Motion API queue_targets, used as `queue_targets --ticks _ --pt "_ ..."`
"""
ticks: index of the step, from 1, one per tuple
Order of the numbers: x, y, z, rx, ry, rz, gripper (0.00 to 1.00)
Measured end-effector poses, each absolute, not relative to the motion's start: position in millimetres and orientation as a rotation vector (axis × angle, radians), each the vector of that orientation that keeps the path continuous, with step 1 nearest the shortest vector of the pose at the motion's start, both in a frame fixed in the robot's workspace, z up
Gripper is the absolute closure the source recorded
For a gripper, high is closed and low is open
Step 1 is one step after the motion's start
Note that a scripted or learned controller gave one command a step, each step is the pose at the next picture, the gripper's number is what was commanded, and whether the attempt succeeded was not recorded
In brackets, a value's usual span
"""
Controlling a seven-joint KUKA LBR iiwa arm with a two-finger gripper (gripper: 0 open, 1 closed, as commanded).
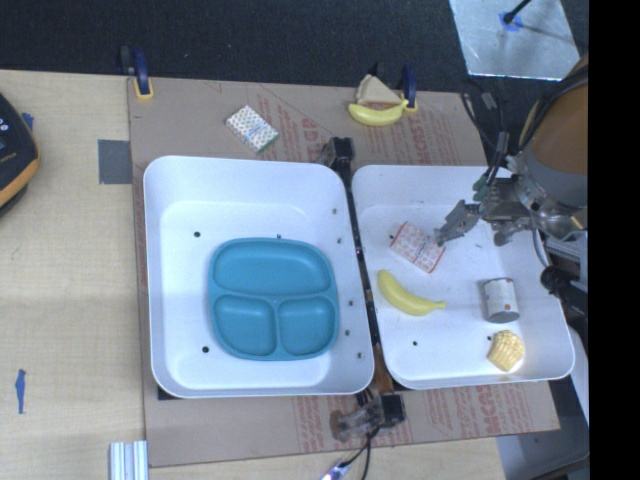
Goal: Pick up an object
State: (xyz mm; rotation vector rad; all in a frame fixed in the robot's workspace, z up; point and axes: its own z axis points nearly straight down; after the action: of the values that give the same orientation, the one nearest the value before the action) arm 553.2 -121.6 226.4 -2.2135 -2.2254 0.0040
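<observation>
Four small things lie in the right bin (560, 368), and nearest the hand (447, 230), whose grip cannot be told, is a flat checkered packet (416, 247), probably light and limp, best pinched across an edge.

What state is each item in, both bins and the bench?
Blue divided plate: flat in left bin.
Patterned packet: flat in right bin, beside the gripper.
Banana: lying loose.
Grey can: on its side.
Corn cob: lying loose.
Second banana: on bench.
</observation>
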Motion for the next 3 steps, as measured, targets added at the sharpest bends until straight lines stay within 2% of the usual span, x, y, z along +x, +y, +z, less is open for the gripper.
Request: queue_targets --ticks 1,2,3 --pt "599.6 -120 166 -2.213 -2.228 0.006 0.00" --pt "583.1 -95 95 -2.219 -2.230 0.000 0.00" --pt "620.0 -103 92 -2.216 -2.226 0.003 0.00"
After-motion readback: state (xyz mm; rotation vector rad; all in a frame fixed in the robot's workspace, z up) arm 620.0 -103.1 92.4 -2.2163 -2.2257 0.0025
